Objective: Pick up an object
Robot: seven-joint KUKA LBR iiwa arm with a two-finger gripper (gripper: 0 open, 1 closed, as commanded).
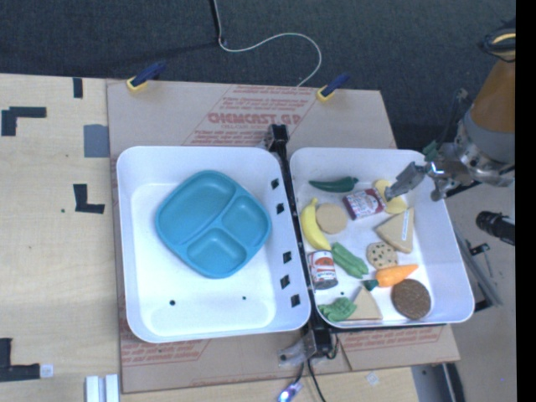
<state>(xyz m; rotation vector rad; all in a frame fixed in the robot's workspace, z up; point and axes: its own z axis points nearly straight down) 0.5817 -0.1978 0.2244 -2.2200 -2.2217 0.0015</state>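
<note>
Spread apart, the jaws of the gripper point(423, 182) held nothing, one grey metal finger slanting down over the right bin point(456, 258) near a small yellow piece point(384, 188). Toy food crowded that bin: a curved banana point(313, 225), a glossy green pepper point(334, 184), a pale wedge of cheese point(397, 232), an orange carrot point(392, 275) and a round brown patty point(411, 299). A smooth blue sectioned plate point(213, 224) lay in the left bin point(142, 308).

We see our arm point(492, 107) beside the right bin point(448, 249): orange band, grey metal wrist, slim grey gripper point(423, 182) fingers, dark fittings.
</note>
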